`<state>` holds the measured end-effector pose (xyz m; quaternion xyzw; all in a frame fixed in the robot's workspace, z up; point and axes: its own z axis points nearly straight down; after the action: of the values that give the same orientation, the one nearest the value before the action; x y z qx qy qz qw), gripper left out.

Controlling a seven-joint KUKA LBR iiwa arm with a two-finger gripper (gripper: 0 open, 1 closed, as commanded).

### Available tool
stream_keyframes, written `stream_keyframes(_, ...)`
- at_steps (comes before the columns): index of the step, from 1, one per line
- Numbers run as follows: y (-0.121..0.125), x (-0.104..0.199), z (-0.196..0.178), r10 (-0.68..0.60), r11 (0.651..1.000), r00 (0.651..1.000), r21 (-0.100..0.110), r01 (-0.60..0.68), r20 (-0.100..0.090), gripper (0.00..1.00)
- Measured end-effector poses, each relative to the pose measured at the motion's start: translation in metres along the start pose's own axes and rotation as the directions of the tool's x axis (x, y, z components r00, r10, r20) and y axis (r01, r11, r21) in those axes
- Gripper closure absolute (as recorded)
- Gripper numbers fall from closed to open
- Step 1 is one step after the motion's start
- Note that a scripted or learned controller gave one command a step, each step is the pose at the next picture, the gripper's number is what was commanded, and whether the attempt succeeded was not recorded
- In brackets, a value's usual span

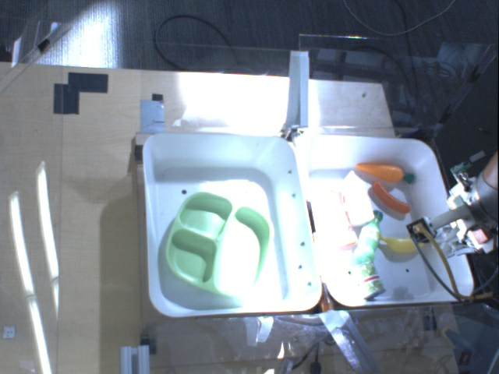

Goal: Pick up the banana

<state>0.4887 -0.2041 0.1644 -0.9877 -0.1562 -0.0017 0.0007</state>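
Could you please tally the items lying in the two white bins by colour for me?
Green: 2, the divided plate in the left bin and the bottle in the right bin
Orange: 1, the carrot
Red-orange: 1, the sausage-like piece
Yellow: 1, the banana
White and red: 1, the packet
Total: 6

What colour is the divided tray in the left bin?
Light green tray, seen in the camera view, lying in the left bin.
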Motion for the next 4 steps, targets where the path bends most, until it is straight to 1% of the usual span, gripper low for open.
stream_keyframes(3,-0.001,0.005,-0.032,-0.013,1.0,1.0,-0.001,0.013,-0.006,1.0)
stream_keyframes(4,-0.001,0.005,-0.032,-0.013,1.0,1.0,-0.001,0.013,-0.006,0.0)
